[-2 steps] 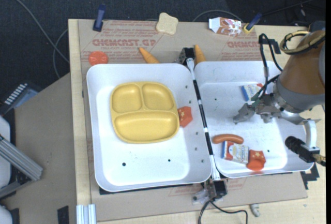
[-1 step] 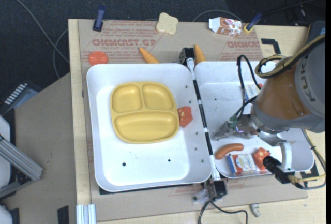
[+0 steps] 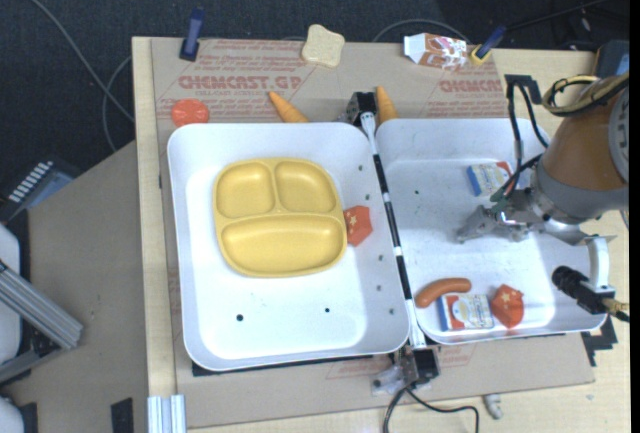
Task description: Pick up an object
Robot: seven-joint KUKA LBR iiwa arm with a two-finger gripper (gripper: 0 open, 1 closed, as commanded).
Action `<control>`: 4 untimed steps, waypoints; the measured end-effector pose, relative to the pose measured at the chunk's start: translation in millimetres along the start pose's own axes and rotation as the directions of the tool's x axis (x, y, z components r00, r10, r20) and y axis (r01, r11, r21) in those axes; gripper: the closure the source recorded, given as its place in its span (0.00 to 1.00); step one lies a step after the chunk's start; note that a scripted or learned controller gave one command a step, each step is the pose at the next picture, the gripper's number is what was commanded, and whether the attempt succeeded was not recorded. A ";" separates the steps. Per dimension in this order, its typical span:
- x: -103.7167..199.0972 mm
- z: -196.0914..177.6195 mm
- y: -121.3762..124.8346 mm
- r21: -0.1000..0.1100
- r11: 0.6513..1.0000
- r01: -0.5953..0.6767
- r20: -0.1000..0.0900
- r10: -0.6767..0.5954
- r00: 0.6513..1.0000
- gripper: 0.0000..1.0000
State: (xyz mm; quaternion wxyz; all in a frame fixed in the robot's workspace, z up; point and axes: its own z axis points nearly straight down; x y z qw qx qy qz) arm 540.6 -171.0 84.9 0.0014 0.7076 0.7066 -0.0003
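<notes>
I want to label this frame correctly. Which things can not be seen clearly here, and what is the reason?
- Hand, camera view: small and grey against the right bin; open or shut cannot be told.
- Blue and white packet: partly behind the arm's cables; its print is too small to read.
- Carton at the front of the right bin: a red piece covers one end; label unreadable.
- Arm: cut off by the right edge.

Even overhead light fell brightly on the two shallow white plastic bins [image 3: 200,221], nearly overexposing them; shadows were soft, focus slightly grainy.
</notes>
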 end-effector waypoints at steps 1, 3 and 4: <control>-21.0 -0.1 126.5 0.000 1.000 0.004 -0.001 -0.004 1.000 0.00; 28.2 0.1 126.2 0.003 1.000 0.004 -0.004 -0.004 1.000 1.00; 97.9 -101.8 82.3 -0.001 1.000 0.004 -0.004 -0.004 1.000 1.00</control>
